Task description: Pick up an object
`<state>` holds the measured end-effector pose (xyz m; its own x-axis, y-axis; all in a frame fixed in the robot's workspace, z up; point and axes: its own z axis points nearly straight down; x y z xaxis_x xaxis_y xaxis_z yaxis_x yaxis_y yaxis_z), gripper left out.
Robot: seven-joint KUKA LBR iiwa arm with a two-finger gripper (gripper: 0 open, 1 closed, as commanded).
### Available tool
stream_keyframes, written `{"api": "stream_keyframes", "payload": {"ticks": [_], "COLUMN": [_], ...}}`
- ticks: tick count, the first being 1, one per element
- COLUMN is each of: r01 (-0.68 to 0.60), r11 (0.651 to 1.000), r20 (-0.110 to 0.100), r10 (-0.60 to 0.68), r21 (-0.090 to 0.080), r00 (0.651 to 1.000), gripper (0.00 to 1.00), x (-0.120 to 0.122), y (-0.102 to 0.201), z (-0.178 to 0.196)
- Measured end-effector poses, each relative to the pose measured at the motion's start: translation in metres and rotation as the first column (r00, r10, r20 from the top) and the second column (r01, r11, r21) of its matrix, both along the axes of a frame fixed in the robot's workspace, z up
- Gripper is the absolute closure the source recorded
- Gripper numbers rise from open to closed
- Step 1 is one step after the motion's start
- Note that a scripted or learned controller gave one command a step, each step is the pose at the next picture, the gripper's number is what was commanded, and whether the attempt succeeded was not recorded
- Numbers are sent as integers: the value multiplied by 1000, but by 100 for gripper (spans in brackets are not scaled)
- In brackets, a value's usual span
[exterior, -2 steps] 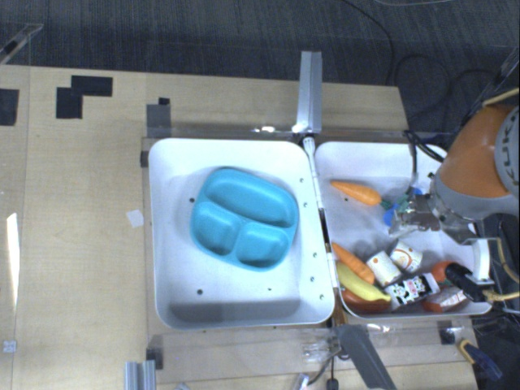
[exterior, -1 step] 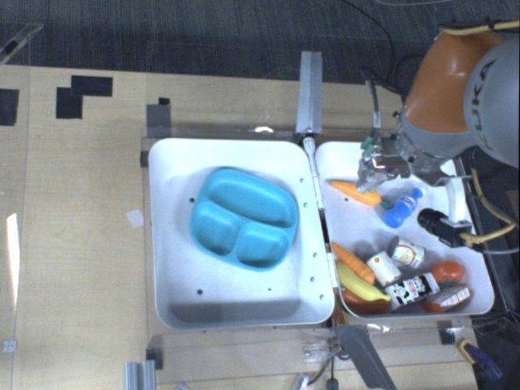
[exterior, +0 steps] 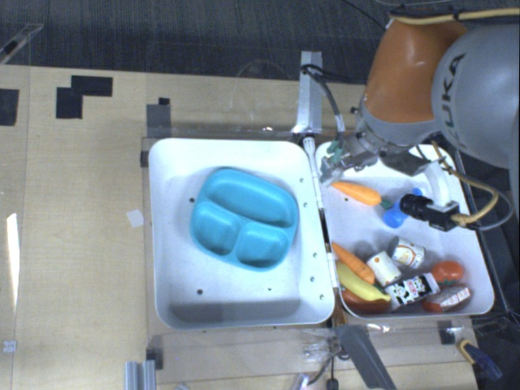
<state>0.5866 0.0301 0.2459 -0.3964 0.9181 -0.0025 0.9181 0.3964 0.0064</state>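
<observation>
Carrot (exterior: 357, 192) in right bin (exterior: 479, 258), beside tool (exterior: 331, 166); tool state unclear; beige bench (exterior: 73, 242), dark carpet (exterior: 162, 23) behind.

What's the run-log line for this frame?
arm: over right bin | gripper: far-left corner, near carrot | grasp: none seen | blue tray: left bin

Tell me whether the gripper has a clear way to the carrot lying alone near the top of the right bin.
Probably yes. The gripper sits at the right bin's upper left corner, just above and left of the carrot. That carrot lies apart from the pile lower down, with nothing on top of it.
</observation>
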Motion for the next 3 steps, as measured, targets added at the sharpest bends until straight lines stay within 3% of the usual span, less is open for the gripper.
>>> {"api": "stream_keyframes", "payload": {"ticks": [1,2,3], "r01": [61,-173,-178], "r11": [998,985,984], "r20": [1,-2,5], "r10": [-61,173,178], "r21": [0,0,0], "r00": [998,985,984], "gripper": [100,100,100], "x": [10,-14,-12], "y": [-5,47,48], "z": [112,49,61]}}
